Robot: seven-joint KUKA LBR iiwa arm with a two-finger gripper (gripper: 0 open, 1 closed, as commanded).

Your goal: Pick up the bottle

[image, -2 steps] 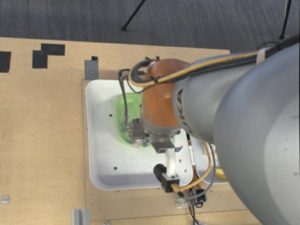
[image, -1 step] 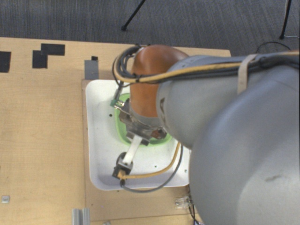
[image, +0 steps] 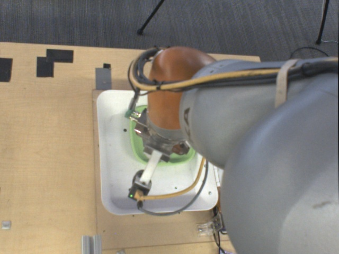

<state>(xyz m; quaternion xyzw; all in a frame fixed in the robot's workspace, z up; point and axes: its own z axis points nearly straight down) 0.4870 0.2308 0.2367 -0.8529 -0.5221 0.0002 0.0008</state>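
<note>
Arm (image: pixel 275 157) is right up in the cam, grey bulk covering the whole right side, w/ the orange band (image: pixel 169 89) just past it. Under that the tool (image: pixel 163 146) is low in the bin (image: pixel 106 157), right over a green thing (image: pixel 139 136) that pokes out on the left. Can't tell if the tool's open or closed, the wrist blocks it. Bottle: prob that green thing, but tbh too much is hidden to be sure. Risks imo: if it's round and lying flat, an off-center pinch could squirt it toward the bin wall, or the tool lifts w/ nothing. Pushing too deep could jam it into the bin floor. Counter (image: pixel 47 142) is past that.
</note>
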